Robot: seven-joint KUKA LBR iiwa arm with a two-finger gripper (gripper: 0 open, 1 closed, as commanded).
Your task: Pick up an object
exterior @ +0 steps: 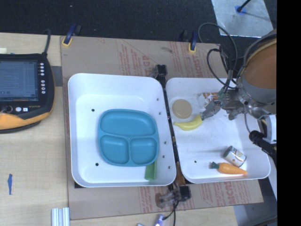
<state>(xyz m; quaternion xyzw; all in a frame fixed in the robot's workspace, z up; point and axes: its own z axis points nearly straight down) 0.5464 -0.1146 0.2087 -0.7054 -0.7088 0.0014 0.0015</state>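
Dark carpet floor [117,8] lies behind the light wooden bench [28,173].

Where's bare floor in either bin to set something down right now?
Right bin: bare middle, between the banana above and the can and carrot below. Its upper part is crowded by the gripper, cookie and banana. Left bin: the blue tray fills the centre; bare strips lie above and left of it.

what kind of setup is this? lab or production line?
Most likely a robotics lab test bench, not a line. Two white bins sit on clamped cardboard, holding toy food like a carrot and banana, with a control tablet resting beside them.
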